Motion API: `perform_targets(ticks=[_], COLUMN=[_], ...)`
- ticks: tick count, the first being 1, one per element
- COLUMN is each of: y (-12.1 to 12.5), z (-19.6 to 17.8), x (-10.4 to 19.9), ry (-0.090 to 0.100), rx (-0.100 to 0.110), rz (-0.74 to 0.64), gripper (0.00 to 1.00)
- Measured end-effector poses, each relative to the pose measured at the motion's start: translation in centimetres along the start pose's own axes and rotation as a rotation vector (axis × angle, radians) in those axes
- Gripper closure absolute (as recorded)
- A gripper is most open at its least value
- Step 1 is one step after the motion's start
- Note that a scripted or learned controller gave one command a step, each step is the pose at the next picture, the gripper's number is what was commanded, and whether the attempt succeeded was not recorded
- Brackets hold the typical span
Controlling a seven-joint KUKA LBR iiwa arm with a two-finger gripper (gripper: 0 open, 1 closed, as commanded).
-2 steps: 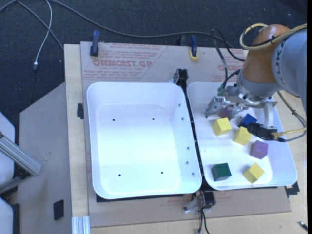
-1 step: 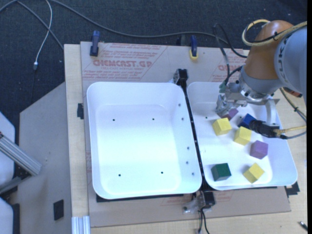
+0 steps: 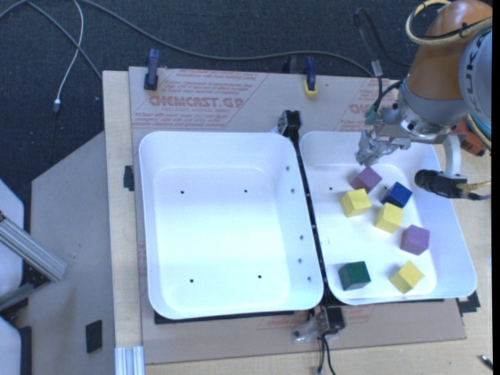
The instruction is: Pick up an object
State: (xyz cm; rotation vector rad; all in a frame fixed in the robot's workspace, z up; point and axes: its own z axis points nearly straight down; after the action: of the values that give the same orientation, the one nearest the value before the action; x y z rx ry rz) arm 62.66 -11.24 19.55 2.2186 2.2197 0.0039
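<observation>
**Gripper poised over the nearest purple cube, no grasp made yet**

The grey arm with its orange band reached in from the right, and its gripper (image 3: 373,153) hung over the far part of the right-hand shallow white bin (image 3: 461,283). How far its jaws stood apart could not be told from the slanted view above, and no cube showed between them. Just below and beside the gripper tip lay a small purple cube (image 3: 366,179), resting on the bin floor; whether the gripper touched it could not be told.

The step in hand looked like the approach: the arm had been placed above a cluster of cubes, and the lift was not yet done. Judging from the layout, the next move called for a straight descent around the purple cube, with care taken over the neighbours, since a small yellow cube (image 3: 355,202) sat just beside it and a dark blue cube (image 3: 398,194) lay near on the other side. A slanted closure could have pushed the cube away instead of catching it.

Counted, the right-hand bin held seven cubes:
- three yellow, the second (image 3: 389,217) mid-bin and the third (image 3: 407,276) near the front rim
- two purple, the other (image 3: 415,239) toward the right
- one dark blue
- one dark green (image 3: 354,275)

The left-hand shallow white bin (image 3: 156,287) sat alongside on the bench (image 3: 125,233).
</observation>
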Motion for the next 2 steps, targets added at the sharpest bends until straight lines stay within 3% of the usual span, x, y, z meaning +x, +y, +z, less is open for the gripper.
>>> perform_targets(ticks=[2], y=[0.3], z=[-9.4], x=[0.5], ry=[0.000], rx=[0.000], rz=[0.000], gripper=[1.00])
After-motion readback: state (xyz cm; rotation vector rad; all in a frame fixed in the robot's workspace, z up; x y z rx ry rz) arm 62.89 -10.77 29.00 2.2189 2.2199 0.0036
